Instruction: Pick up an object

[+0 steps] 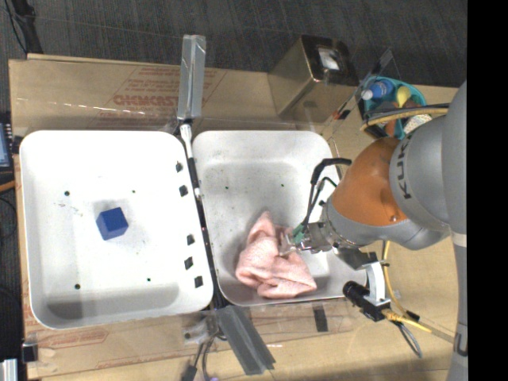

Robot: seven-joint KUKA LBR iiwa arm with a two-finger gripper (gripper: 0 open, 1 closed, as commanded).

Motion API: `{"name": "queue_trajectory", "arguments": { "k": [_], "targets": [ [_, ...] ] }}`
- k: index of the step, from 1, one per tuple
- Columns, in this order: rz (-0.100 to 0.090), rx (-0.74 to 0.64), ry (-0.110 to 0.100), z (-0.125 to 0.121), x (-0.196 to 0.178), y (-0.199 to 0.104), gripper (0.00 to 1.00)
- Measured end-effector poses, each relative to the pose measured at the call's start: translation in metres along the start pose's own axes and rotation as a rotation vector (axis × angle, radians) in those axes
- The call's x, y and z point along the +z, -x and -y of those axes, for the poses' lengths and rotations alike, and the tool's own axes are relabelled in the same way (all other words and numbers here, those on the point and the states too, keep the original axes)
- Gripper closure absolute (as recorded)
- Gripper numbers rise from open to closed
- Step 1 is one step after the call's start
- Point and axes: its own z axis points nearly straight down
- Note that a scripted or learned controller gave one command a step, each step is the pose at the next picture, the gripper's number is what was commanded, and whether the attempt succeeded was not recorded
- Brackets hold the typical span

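My gripper (290, 242) is down in the right bin (262, 153), at the right edge of the pink cloth (271, 264), and my fingertips look pinched on a fold of it, though the contact is small and dark enough that I would not swear how much fabric is between them. The worry from here is that grip: I judge I have only a thin ridge near the cloth's edge, so when I lift, the fold could slide out and the whole thing drop back in a heap. Cloth also drapes and drags, and this one lies close to the bin's near wall, so a hanging corner might catch on the rim or on the fittings at the divider (193, 213) between the bins if I carry it sideways too low. My wrist sits low over the bin's right side with a black cable (321, 177) looping just above it, and a careless rise could snag that too. As for what the containers hold, the right bin has the cloth bunched in its lower middle, touching nothing else. The left bin (48, 165) holds a single small blue cube (112, 222), sitting left of centre and well apart from every wall, far from where I am working.
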Motion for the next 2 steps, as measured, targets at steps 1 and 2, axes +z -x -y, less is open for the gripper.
{"name": "queue_trajectory", "arguments": {
  "k": [1, 2],
  "targets": [
    [0.001, 0.109, 0.003, 0.004, -0.001, 0.024, 1.00],
    [0.000, -0.137, -0.001, -0.045, -0.147, 0.003, 1.00]
  ]
}}
